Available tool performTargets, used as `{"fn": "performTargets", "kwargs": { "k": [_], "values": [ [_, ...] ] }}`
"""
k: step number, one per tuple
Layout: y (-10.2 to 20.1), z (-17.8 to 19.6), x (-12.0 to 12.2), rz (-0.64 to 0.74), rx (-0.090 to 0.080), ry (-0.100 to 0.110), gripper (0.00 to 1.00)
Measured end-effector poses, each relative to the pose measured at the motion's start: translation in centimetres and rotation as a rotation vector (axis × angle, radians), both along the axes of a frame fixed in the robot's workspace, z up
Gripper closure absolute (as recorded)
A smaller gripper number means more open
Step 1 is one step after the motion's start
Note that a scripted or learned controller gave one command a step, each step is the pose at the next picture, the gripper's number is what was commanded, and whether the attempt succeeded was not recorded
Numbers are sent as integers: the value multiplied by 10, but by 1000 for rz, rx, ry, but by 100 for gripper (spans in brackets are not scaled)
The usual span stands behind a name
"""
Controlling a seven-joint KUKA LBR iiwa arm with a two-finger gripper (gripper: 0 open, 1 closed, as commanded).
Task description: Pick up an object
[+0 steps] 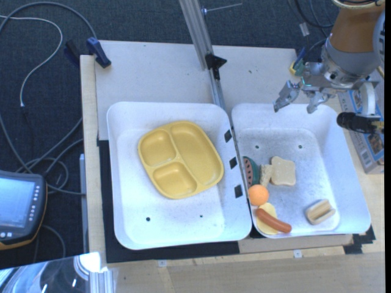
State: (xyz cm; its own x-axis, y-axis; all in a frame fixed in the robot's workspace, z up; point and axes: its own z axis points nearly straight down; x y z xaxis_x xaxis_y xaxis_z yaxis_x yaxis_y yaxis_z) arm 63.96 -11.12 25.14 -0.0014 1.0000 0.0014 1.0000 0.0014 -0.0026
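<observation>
My gripper (300,101) hangs over the far rim of the right bin (342,163), fingers spread open with nothing between them. The toy foods lie well in front of it in that bin: a bread slice (283,171), a watermelon wedge (248,170), an orange (258,195), a hot dog sausage (273,220) on a banana slice, and a small bread roll (320,212). In the left bin (122,224) rests a yellow divided plate (180,159).
A metal post (195,23) slants across the bench back, ending at the divider between the bins. Black clips (234,163) line that divider. A blue clamp (98,50) sits at the bench's far left corner. Cables and a screen lie on the floor at left.
</observation>
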Motion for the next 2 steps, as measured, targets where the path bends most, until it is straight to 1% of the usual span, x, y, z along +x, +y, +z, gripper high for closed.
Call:
{"fn": "performTargets", "kwargs": {
  "k": [1,2],
  "values": [
    [0,0,0,0,0,0,0],
    [7,-50,-8,-1,0,4,0]
  ]
}}
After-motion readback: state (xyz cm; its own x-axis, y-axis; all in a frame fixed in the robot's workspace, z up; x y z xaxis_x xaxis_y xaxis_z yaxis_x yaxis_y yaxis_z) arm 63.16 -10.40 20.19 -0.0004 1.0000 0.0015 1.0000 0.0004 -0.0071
